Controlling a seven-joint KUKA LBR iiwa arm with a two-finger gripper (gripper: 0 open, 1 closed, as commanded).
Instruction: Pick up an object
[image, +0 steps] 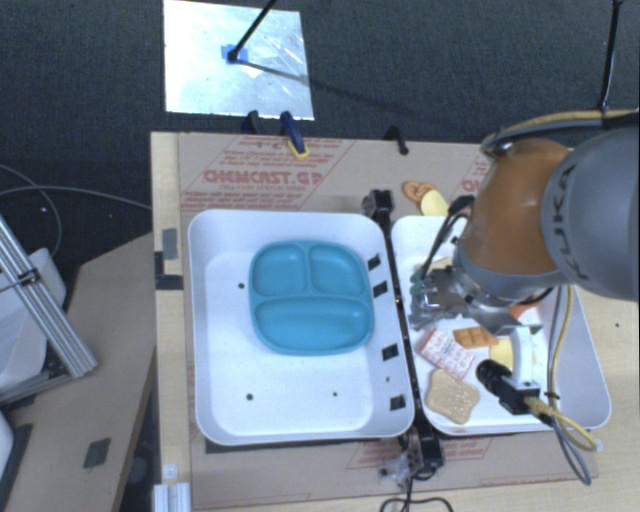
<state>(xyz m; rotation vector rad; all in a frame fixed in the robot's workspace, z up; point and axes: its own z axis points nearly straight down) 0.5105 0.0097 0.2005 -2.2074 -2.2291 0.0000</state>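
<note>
My gripper (424, 303) hangs low over the left side of the right bin (590, 395), under the grey and orange wrist. Just below it lie a pink-and-white packet (444, 352) and a tan square cracker (452, 398). An orange piece (474, 337) and a yellow piece (501, 353) lie beside the packet, partly hidden by the arm. Nothing shows between the gripper's tips, and the arm covers much of the bin.
The left bin (225, 400) holds a blue divided plate (309, 298). A black divider with clips (393, 300) runs between the bins. A yellow item (434, 204) and an orange one (416, 189) rest at the right bin's far edge.
</note>
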